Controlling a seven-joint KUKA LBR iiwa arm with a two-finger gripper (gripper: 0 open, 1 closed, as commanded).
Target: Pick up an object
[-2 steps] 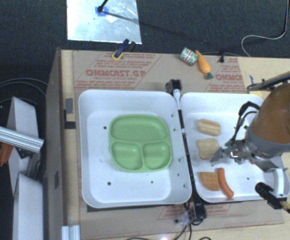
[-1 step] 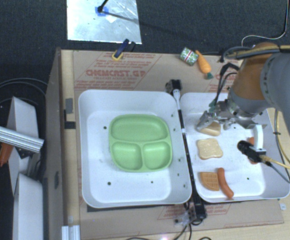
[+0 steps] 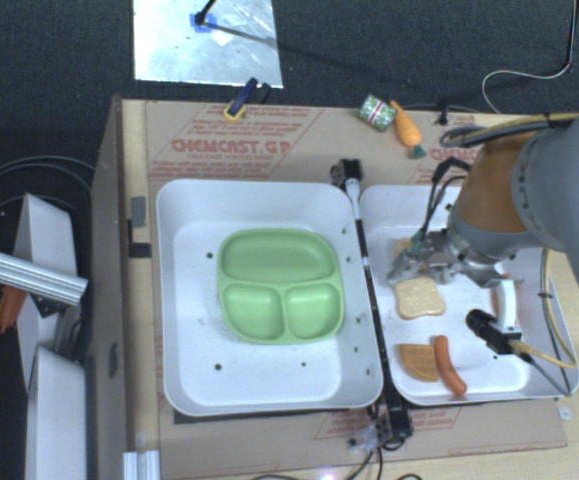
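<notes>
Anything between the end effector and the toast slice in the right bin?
Nothing visible. The end effector hangs over the right bin, just above the toast, with bare bin floor between them. The sausage and cracker lie nearer the front rim, clear of the path.

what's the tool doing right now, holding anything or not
Tool: low in the right bin, just above the slice of bread; whether it is open, closed or holding anything cannot be told.

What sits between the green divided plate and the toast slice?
In the camera view, the two bins' adjoining walls run between the green divided plate and the toast slice; otherwise only bare white bin floor.
</notes>
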